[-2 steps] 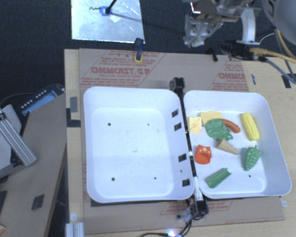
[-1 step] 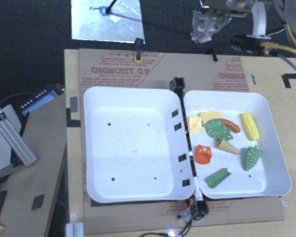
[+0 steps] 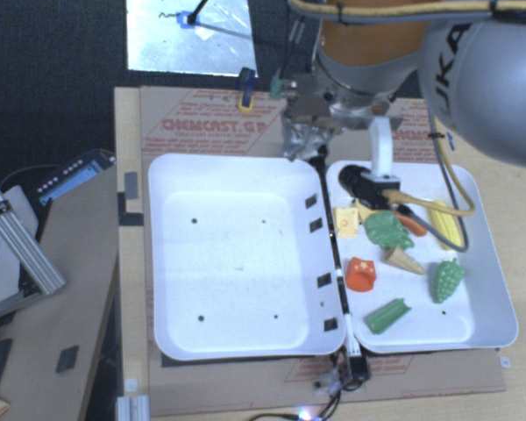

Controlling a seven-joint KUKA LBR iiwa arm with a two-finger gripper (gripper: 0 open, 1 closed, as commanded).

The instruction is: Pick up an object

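Observation:
My gripper [image 3: 305,146] hangs over the back edge of the bench, where the two white bins meet. The right bin [image 3: 495,318] holds several toy foods. A yellow block [image 3: 346,220] lies nearest the gripper, just right of the divider. Beside it are a leafy green piece [image 3: 387,231], an orange carrot [image 3: 413,224] and a yellow corn cob [image 3: 444,222]. Further forward lie a tan cone [image 3: 405,260], a red pepper [image 3: 361,274], a bumpy green fruit [image 3: 447,279] and a green cucumber [image 3: 386,315]. I see nothing in the gripper.
The left bin [image 3: 171,261] sits beside the right one on a cardboard sheet [image 3: 206,123]. The grey and orange arm [image 3: 386,24] looms over the back right. A metal rail [image 3: 17,244] stands off the bench at the left.

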